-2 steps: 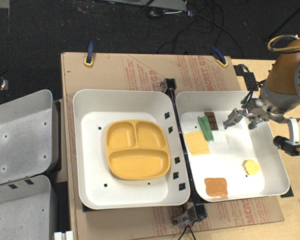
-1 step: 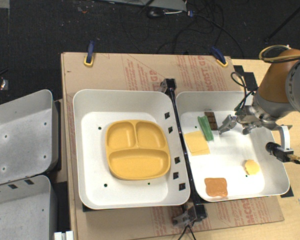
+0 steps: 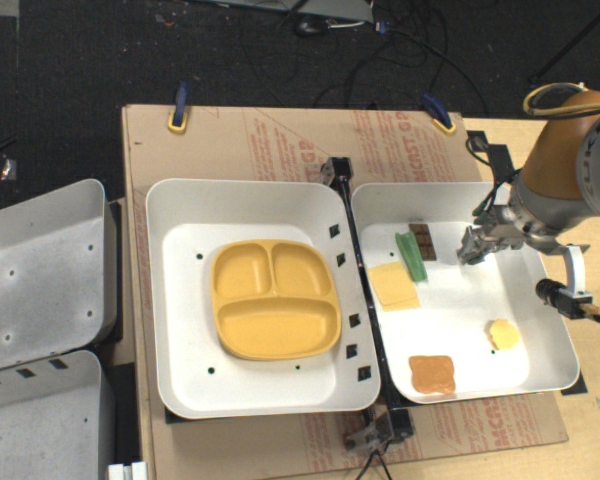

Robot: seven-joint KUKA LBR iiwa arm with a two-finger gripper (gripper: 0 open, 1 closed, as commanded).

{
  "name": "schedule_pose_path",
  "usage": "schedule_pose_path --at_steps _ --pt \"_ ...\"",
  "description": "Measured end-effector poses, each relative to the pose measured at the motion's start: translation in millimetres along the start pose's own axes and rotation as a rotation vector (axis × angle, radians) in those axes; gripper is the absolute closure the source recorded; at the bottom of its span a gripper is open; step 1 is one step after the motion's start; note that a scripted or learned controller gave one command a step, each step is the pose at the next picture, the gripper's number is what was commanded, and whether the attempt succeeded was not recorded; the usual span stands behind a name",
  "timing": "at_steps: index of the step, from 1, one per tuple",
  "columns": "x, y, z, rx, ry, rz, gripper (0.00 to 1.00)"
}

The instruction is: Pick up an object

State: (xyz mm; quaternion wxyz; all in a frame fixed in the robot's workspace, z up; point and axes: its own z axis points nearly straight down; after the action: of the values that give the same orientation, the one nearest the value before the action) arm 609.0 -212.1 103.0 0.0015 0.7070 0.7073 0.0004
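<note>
The right bin point(image 3: 540, 363) holds a pale yellow square slice point(image 3: 393, 286), a green stick point(image 3: 412, 256) lying partly over it, a brown bar point(image 3: 422, 240), a small yellow lump point(image 3: 503, 335) and an orange-brown square piece point(image 3: 432, 373). My gripper point(image 3: 473, 248) hangs over the upper right part of this bin, to the right of the brown bar and green stick. Nothing shows between its fingers.
The left bin point(image 3: 175, 368) holds a yellow divided plate point(image 3: 276, 299). A black divider point(image 3: 356, 268) runs between the bins. Grey metal trays point(image 3: 40, 268) lie off the bench at the left. Blue-yellow clamps point(image 3: 179, 108) grip the board's far edge.
</note>
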Motion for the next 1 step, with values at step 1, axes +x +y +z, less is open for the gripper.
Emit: schedule_pose_path --at_steps 1 --pt "-3.7 2.9 -64.3 -0.006 -0.002 -0.001 1.00"
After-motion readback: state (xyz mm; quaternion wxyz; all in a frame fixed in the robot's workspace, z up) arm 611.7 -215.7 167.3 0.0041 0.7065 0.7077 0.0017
